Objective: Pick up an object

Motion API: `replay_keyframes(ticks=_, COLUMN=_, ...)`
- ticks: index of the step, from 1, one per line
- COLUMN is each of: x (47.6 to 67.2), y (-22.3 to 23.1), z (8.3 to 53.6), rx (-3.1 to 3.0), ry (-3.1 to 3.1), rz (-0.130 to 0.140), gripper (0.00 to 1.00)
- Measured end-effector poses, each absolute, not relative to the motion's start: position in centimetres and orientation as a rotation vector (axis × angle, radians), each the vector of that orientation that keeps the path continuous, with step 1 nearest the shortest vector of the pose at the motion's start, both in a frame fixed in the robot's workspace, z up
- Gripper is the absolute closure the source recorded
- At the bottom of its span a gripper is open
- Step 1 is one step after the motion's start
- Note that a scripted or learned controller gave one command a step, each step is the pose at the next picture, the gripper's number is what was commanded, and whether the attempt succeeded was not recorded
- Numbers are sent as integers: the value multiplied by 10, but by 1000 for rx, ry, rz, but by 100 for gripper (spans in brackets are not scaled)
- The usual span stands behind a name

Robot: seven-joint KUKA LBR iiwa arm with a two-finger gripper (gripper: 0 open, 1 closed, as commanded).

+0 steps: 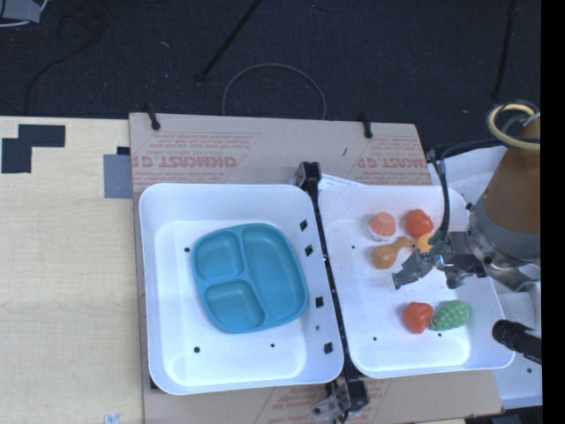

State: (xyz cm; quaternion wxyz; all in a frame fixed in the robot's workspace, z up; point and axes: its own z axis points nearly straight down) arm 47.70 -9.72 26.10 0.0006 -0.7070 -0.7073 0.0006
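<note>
The right bin holds several small toys. A pink-topped round piece and a red-orange piece lie at the back. Just in front of them is a tan pear-shaped piece. Near the front, a red piece touches a green bumpy one. My gripper hangs over the middle of this bin, between the two groups. It is open, with one dark finger just right of the pear-shaped piece, and nothing sits between the fingers. A small yellow bit shows just above the gripper.
The left bin holds a blue sectioned plate. A black divider runs between the bins. Cardboard lies under both bins, and cables cross the dark floor behind. The arm's body covers the right bin's right rim.
</note>
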Motion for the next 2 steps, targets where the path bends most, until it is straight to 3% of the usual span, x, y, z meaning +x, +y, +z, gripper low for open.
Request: replay_keyframes(ticks=2, x=476, y=-110, z=164, rx=-2217, ry=-2216, rz=6, gripper=0)
